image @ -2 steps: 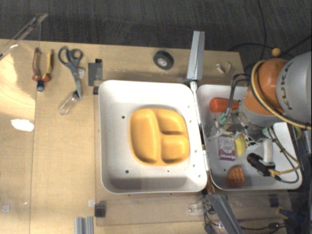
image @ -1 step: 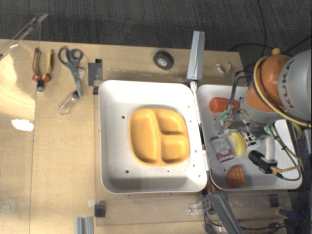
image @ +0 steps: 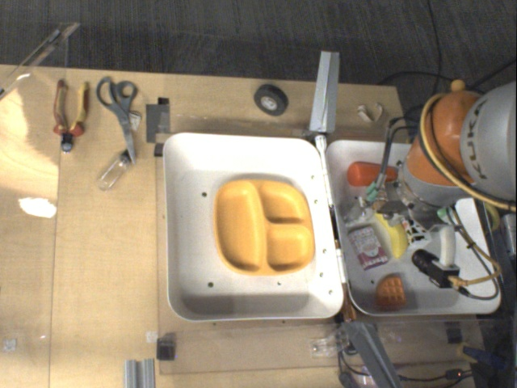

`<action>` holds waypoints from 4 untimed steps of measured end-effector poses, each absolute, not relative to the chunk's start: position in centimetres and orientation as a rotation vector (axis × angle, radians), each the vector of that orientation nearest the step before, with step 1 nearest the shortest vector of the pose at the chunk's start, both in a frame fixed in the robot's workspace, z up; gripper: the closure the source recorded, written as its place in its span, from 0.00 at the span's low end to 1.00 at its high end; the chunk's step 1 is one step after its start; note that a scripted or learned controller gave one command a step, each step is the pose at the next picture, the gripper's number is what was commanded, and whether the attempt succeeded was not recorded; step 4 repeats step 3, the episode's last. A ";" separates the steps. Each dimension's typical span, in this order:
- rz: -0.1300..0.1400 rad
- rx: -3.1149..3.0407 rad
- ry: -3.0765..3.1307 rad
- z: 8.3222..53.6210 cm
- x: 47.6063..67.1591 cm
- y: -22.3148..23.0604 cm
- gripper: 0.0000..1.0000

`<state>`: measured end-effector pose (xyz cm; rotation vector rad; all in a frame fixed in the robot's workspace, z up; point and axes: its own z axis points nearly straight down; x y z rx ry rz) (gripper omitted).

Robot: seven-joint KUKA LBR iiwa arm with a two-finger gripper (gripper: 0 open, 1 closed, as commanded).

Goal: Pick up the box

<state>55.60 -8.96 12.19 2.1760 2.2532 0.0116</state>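
Claw [image: 386, 204] low over right bin [image: 485, 301], near its back-left part; open or closed impossible to tell under wrist and cables. Just in front, box [image: 369, 246], small, pink and white, flat on bin floor, apparently untouched. Beside box, yellow item [image: 397, 241]; nearer front, orange block [image: 391, 290]; at back, orange-red piece [image: 365, 172]. Arm [image: 472, 148] grey with orange band, entering from right. Left bin [image: 186, 241] holding yellow tray [image: 264, 223]. Pickup likely not yet done: grasp and lift remaining.
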 end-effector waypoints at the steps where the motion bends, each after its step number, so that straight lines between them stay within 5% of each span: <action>1: 0.019 2.031 2.372 9.1 50.6 -8.9 0.00; 2: 0.024 2.024 2.367 10.2 50.9 -9.0 1.00; 3: 0.007 2.234 2.202 22.0 51.1 -5.0 1.00; 4: 0.007 2.234 2.202 22.0 51.1 -5.0 1.00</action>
